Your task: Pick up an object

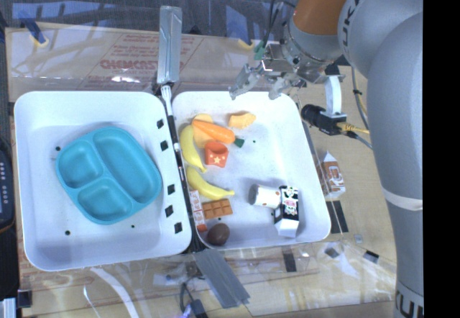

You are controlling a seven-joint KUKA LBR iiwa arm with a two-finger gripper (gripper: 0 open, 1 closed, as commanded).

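Since the pale orange wedge-shaped toy slice (242,120) lies near the far rim of the right white plastic bin (310,165), just below the empty, spread-fingered gripper (260,86), descending straight, clear of the orange toy carrot (213,131), looks best.

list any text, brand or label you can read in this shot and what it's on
"KUKA", partly cut off, on the grey arm.
Red print on the clear sheet behind the bins: too blurred to read.
Black and white carton in the right bin: pattern, no legible words.
Small packet on the bench right of the right bin: print too small to read.
Nothing else carries readable text.
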